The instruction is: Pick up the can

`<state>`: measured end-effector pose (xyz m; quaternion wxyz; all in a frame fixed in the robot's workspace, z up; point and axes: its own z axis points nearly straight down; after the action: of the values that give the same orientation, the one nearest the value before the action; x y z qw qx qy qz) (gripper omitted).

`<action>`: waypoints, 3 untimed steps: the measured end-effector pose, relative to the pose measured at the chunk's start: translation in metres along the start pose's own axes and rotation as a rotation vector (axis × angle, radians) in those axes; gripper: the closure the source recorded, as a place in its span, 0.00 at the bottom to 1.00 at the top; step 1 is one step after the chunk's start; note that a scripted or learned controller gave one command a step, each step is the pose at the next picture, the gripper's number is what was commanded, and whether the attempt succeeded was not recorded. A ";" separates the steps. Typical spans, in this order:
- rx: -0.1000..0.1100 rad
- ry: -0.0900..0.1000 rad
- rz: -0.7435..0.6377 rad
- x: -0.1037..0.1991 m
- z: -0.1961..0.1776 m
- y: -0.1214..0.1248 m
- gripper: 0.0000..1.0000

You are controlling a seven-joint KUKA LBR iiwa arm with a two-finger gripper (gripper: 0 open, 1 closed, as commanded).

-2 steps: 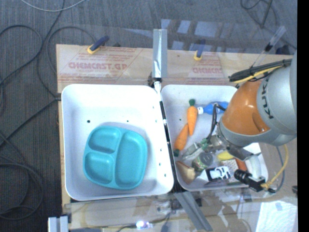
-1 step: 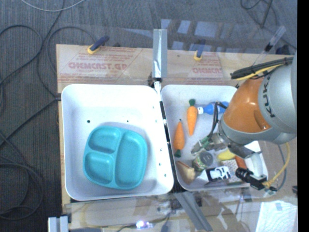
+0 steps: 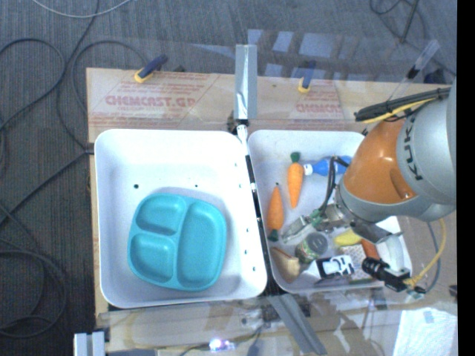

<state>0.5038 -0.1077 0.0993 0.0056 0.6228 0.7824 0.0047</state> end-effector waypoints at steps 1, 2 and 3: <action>0.017 0.001 0.069 0.025 -0.084 0.003 0.00; 0.018 0.002 0.134 -0.018 -0.009 -0.014 0.00; 0.013 -0.001 0.236 -0.023 0.009 0.033 0.00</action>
<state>0.5415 -0.1228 0.0910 0.0015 0.7105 0.7037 -0.0001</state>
